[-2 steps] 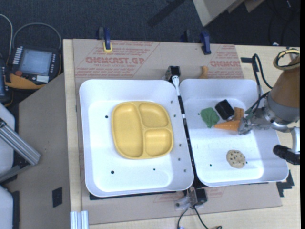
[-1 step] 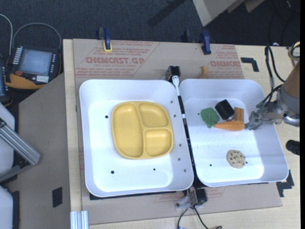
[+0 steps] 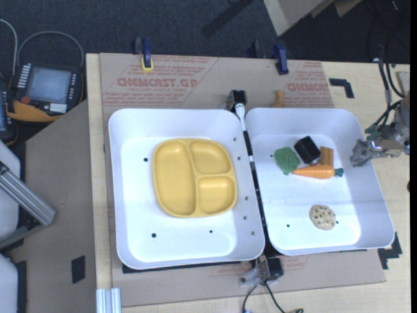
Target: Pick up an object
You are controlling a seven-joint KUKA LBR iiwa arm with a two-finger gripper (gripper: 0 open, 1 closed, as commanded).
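Two shallow white bins sit side by side on the tabletop (image 3: pixel 195 77), which is covered with a brown sheet printed with red lettering. The left bin (image 3: pixel 130 175) holds a yellow divided plate (image 3: pixel 194 177) with three compartments, lying flat near its middle. The right bin (image 3: pixel 365 201) holds a small cluster toward its upper centre: a green leafy piece (image 3: pixel 285 159), a black block (image 3: pixel 307 149) tilted just beside it, a toy carrot (image 3: pixel 315 172) lying crosswise below them, and a brown block (image 3: pixel 326 155) tucked behind the carrot, touching or nearly touching the black one. Lower down in the same bin, well apart from that cluster, lies a round cookie (image 3: pixel 322 216) on its own. The claw (image 3: pixel 362 154) hangs at the right bin's right rim, a metallic grey part at the end of the arm that reaches in from the right; from here I cannot tell how far apart its tips are, and nothing shows in its grip. The carrot and its neighbours lie to the claw's left, near but not touching it, with bare bin floor between; the cookie lies below and left of it.
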